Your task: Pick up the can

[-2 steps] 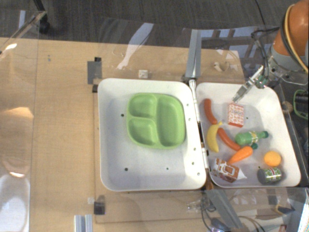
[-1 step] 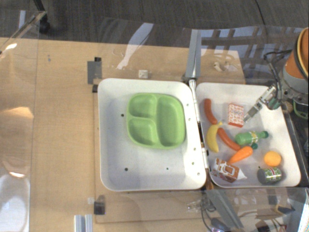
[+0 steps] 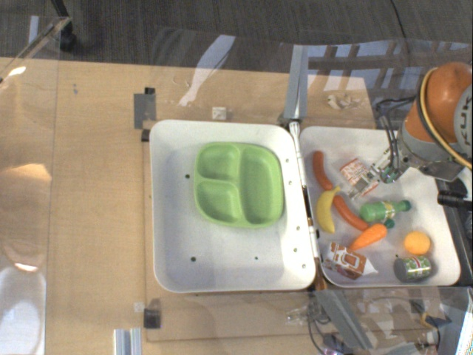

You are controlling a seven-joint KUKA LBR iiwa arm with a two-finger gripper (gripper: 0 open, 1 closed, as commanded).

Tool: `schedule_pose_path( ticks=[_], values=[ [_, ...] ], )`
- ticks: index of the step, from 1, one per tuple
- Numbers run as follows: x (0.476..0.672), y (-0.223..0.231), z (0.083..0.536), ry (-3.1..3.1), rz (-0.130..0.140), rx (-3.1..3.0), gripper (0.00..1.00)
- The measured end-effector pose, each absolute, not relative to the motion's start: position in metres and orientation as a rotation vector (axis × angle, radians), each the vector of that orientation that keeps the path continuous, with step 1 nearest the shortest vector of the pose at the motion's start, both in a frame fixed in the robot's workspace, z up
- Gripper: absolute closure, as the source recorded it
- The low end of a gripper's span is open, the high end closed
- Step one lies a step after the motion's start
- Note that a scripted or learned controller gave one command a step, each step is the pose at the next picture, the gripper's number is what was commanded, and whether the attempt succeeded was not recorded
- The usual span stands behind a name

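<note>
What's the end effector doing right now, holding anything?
End effector: cannot be told open or closed; nothing visibly held. It hovers over the right bin, far from the can.

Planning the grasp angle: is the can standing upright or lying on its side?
Lying on its side: the can shows its long green-labelled flank, in the right bin's near corner.

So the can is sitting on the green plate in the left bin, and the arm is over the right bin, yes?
Not quite. The camera view shows the can in the right bin, near its front corner beside an orange. The green plate is in the left bin, and the arm, with its end effector, is over the right bin, as you said.
</note>
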State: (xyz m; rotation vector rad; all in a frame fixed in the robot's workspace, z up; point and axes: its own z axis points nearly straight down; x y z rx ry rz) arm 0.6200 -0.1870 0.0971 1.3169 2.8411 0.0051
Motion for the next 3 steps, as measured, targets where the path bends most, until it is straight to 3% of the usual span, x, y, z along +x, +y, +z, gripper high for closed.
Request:
schedule_pose_path(
  ticks=[1, 2, 3],
  values=[
    [0.665, -0.198, 0.093, 2.865, -0.001, 1.324, 0.0],
    [0.554, -0.17, 0.095, 2.715, 0.012, 1.538, 0.0],
    [0.592, -0.205, 0.144, 2.49, 0.004, 1.904, 0.0]
  ],
)
